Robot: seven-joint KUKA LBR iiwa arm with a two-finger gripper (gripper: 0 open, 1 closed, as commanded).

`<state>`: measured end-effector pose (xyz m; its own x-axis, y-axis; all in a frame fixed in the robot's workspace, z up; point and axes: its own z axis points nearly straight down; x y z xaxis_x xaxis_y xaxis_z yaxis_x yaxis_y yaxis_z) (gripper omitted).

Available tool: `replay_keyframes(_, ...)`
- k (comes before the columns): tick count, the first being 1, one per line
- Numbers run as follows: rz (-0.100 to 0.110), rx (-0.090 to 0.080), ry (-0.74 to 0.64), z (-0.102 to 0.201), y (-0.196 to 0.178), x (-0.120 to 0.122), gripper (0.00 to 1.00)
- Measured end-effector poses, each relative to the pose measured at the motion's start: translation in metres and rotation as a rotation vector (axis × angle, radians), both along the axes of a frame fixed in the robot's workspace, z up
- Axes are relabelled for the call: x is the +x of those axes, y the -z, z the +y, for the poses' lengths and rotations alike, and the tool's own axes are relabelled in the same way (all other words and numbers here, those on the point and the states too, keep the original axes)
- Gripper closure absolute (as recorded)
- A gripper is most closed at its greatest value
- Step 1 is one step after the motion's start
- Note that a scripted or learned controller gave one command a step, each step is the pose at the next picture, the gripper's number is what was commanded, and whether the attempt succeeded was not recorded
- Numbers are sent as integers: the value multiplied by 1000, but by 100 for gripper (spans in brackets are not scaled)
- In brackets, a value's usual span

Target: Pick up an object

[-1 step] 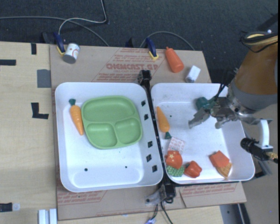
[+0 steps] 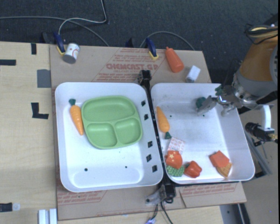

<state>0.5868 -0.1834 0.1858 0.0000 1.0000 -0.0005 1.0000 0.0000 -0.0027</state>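
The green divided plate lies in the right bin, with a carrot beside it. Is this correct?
Not quite. The camera view shows the green divided plate in the left bin, not the right one. The carrot does lie beside it.

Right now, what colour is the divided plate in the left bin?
Light green. The divided plate shows clearly in the camera view, beside an orange toy carrot.

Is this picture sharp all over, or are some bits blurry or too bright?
In the camera view the light is soft and even; the green plate and the carrot beside it look fairly crisp. The white bins are bright but not washed out. The hand at the right bin's far edge is smeared, so its details are hard to read.
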Motion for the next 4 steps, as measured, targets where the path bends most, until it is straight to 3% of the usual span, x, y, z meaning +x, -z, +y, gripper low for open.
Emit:
replay_keyframes(1, -4, 0, -2, -14, -21, 67, 0)
replay_keyframes(2, 0, -1, -1, -40, 37, 64, 0)
replay_keyframes(3, -1, 2, -3, -38, 99, 83, 0)
replay_keyframes(4, -8, -3, -5, -39, 88, 84, 100)
